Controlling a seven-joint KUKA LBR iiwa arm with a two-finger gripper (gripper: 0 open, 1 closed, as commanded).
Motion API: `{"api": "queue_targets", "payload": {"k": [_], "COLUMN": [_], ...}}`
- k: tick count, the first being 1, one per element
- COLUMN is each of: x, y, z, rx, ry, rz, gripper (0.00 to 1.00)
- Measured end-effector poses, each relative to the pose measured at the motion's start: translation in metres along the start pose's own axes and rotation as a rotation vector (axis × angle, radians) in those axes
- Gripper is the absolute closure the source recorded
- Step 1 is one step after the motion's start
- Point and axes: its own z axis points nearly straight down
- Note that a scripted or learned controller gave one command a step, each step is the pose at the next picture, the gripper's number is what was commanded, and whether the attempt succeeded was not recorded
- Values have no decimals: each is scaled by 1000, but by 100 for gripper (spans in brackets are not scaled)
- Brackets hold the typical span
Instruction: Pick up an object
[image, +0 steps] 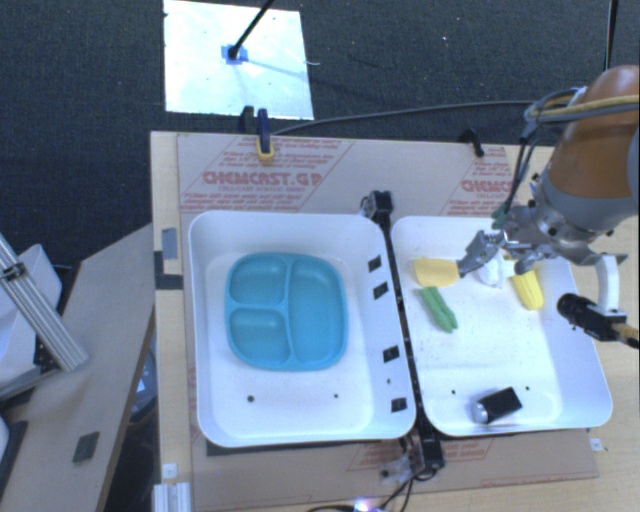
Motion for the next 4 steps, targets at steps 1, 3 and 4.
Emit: {"api": "queue_targets", "payload": {"k": [1,3,4], "x": [0,-6,-5], "y": [2,-1,-1], "z": [-6,119,164], "rx": [-10,-5,-6], "ry": [-1,0,0], "rz": [-2,2,1], "gripper": [0,0,0]}}
